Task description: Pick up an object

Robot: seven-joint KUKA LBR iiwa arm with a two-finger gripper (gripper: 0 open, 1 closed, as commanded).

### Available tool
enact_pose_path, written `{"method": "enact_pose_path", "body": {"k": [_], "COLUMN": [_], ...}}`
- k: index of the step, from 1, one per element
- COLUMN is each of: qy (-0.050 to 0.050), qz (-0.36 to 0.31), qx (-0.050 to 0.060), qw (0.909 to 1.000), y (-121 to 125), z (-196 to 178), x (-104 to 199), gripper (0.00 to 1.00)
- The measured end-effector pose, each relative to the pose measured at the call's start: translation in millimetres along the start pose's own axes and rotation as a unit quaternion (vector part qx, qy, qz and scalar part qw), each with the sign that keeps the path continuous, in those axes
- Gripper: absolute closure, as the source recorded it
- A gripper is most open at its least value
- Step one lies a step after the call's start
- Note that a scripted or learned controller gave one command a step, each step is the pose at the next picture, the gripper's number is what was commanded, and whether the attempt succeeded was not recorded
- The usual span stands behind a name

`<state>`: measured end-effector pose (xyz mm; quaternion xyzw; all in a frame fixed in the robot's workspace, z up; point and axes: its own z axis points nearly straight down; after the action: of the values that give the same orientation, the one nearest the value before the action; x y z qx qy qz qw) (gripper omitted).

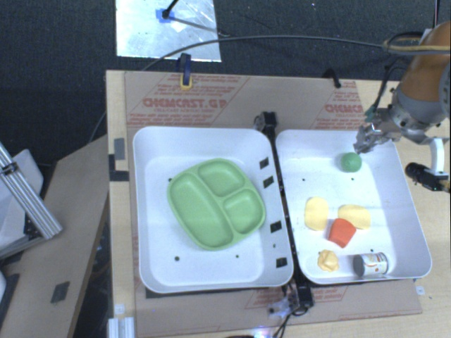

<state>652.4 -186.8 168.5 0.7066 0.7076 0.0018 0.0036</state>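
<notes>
In the right bin (416,217) a small green ball (351,162) lies near the far side. My gripper (366,143) hangs just above and to the right of that ball, close to it but with nothing seen between its tips. Nearer the front lie a pale yellow piece (316,213), a second yellow piece (355,215), a red-orange piece (342,232), a small yellow lump (327,260) and a small can (371,265) on its side.
The left bin (151,153) holds a green divided plate (215,203). A black clip strip (275,189) runs along the seam between the bins. A dark part of the arm (426,176) reaches over the right bin's right rim.
</notes>
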Motion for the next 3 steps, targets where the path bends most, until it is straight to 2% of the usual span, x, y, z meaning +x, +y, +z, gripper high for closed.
{"method": "enact_pose_path", "body": {"k": [1,2,3], "qy": [0.0,0.001,0.002], "qz": [-0.002,-0.002,-0.004], "qx": [0.0,0.002,0.004], "qw": [1.0,1.0,1.0], "y": [5,7,-13], "z": [-65,-79,-72], "x": [-4,-4,40], "gripper": [1.0,1.0,1.0]}}
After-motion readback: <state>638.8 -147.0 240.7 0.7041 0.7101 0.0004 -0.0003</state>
